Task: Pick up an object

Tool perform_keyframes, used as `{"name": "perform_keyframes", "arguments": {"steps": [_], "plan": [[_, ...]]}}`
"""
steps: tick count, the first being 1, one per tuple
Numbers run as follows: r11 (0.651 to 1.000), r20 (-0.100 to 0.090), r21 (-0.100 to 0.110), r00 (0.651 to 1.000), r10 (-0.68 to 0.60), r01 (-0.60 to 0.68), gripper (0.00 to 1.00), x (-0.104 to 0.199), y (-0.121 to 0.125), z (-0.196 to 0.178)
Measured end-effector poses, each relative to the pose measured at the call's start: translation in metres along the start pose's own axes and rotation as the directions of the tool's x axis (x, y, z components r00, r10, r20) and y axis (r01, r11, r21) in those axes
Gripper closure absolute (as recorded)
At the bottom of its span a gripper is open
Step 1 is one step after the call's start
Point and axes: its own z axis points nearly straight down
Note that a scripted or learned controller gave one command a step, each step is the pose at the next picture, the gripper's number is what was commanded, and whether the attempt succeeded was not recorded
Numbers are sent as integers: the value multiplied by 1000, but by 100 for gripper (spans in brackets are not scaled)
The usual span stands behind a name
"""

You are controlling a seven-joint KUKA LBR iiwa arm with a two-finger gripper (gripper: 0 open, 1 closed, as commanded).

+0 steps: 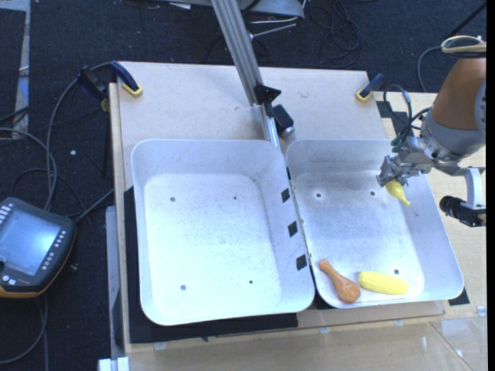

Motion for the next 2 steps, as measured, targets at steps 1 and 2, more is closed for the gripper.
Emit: {"name": "perform_keyframes", "arguments": {"steps": [1, 2], "plan": [[1000, 1, -1, 1000, 1, -1, 100, -2, -2, -62], [1000, 0, -1, 1000, 0, 0, 100, -2, -1, -115]]}}
